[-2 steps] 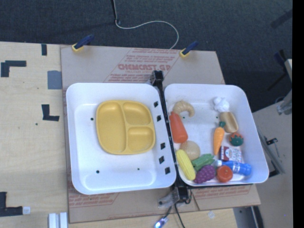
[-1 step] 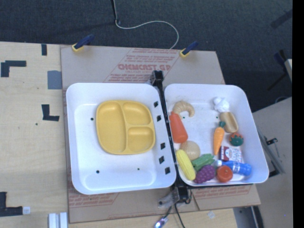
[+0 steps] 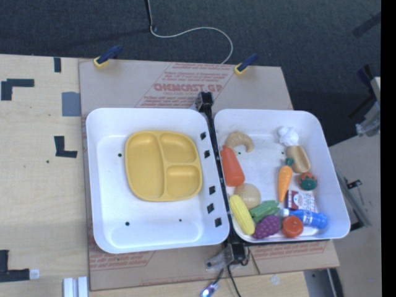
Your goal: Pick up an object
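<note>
I'm watching the right bin (image 3: 266, 113) -- toys are crowding together; the carrot (image 3: 284, 182) is risking a glancing grab; claw state -- I cannot tell.

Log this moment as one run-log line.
stage: before pick | left bin: yellow divided plate | right bin: toy foods, including carrot, corn, grapes | nothing lifted

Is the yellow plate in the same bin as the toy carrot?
No, the yellow plate lies in the left bin, while the carrot is in the right bin.
</note>
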Motion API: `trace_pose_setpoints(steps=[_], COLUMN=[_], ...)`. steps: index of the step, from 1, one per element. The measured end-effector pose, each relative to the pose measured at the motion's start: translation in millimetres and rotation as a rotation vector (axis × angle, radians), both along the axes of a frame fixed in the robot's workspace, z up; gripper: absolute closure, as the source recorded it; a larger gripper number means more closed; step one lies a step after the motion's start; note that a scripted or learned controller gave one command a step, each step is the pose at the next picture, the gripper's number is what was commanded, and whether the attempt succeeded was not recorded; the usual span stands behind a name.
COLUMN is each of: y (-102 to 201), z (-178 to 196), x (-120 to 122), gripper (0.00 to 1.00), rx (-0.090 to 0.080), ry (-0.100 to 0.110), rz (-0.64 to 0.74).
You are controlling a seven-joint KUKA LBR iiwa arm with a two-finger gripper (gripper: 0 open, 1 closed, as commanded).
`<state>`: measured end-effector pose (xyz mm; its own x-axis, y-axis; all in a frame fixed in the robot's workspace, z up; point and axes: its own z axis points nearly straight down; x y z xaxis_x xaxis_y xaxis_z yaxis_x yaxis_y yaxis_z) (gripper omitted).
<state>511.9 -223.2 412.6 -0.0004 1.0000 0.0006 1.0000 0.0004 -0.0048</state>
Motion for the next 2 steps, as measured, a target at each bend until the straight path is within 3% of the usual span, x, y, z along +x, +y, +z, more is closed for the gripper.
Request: trace_pose_setpoints(steps=[1, 2], y=[-1.2, 0.1], z=[116.1, 1.8], x=[-26.4, -28.9], gripper=[1.0, 1.0], rx=[-0.007, 0.003], ry=[-0.018, 0.006], rz=[0.0, -0.001])
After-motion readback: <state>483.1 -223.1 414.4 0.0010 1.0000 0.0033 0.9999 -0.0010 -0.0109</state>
